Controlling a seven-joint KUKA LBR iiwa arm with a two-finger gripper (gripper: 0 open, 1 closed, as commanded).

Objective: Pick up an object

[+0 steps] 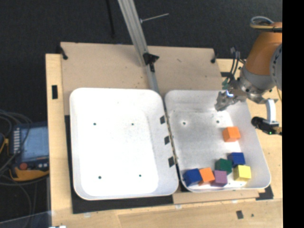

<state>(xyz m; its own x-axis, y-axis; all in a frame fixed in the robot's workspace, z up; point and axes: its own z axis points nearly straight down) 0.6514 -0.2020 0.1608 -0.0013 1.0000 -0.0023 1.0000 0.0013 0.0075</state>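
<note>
The right bin (199,122) holds several coloured blocks. An orange block (231,134) lies alone at its right side. Along the front edge sit a blue block (192,176), a small orange block (207,175), a purple block (220,177), a green block (223,165), another blue block (236,158) and a yellow block (243,172). My gripper (222,101) hangs over the far right corner of this bin, well behind the lone orange block, with nothing seen between its fingers.
The left bin (118,141) lies beside the right one, joined by black clips in the middle. A slanted metal pole (137,37) rises from behind the bins. A pendant with cables (28,148) sits off the bench at the left.
</note>
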